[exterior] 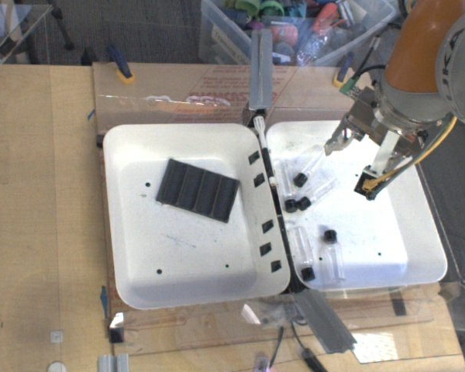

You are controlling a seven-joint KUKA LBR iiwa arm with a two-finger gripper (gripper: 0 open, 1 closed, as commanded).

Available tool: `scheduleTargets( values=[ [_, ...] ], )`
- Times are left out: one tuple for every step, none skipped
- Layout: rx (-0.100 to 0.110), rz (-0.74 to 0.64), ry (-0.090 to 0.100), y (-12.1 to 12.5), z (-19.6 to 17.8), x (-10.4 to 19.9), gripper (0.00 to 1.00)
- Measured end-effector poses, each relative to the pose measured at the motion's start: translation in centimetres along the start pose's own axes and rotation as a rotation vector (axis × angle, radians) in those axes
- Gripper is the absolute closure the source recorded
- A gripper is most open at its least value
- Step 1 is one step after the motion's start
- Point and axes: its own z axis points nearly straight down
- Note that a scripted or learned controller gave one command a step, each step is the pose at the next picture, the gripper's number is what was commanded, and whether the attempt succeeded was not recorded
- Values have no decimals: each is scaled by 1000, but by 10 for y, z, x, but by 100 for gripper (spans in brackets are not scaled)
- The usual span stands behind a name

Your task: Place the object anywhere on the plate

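A dark ribbed plate (198,190) lies flat in the left bin (132,270), a little left of its middle. Several clear tubes with black caps lie in the right bin (403,246): one cap (300,179) near the divider, a pair (297,204) just below it, one (329,235) further toward the front, and one (307,272) at the front left corner. My gripper (337,140) hangs over the back part of the right bin, just right of and above the nearest tube. I see nothing held in it.
A raised divider (265,200) with black clips separates the two bins. Behind the bins stands a clear tub (217,14) full of colourful items. A cardboard sheet (178,84) lies at the back. The arm (426,45) comes in from the upper right.
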Motion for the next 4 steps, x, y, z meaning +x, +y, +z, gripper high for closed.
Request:
scheduleTargets(
  values=[
    [0, -3, -2, 0, -9, 1, 100],
    [1, -4, -2, -1, -9, 1, 0],
    [1, -7, -3, -1, -19, 2, 100],
    [1, -8, -4, -1, -18, 2, 0]
  ],
)
